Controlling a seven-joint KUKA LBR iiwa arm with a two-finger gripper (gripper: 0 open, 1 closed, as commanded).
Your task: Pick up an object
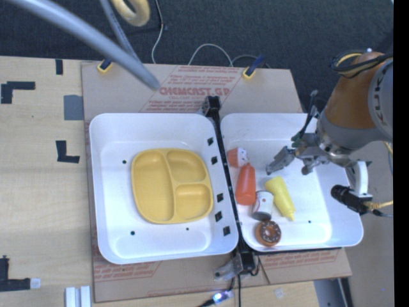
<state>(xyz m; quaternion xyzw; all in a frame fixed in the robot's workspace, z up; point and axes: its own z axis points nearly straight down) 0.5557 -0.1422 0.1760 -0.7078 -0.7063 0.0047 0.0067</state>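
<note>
— Two white bins side by side; what's in them?

— Left bin point(105, 171) holds a yellow divided plate point(171, 185), three compartments. Right bin point(332, 235) holds an orange bottle point(245, 184), a yellow bottle point(281, 197) at its 3 o'clock, a small white-and-red piece point(238, 157) at its 12, a small white cup-like item point(262, 204) and a chocolate donut point(268, 233) towards 5.

— And the gripper point(295, 161)?

— Over the right bin, at 1 o'clock from the yellow bottle, fingers spread apart, nothing between them (the arm's body covers the bin's 3 o'clock rim).

— Any writing?

— Red print on the cardboard point(192, 88) at 12 o'clock, too blurred to read surely.
</note>
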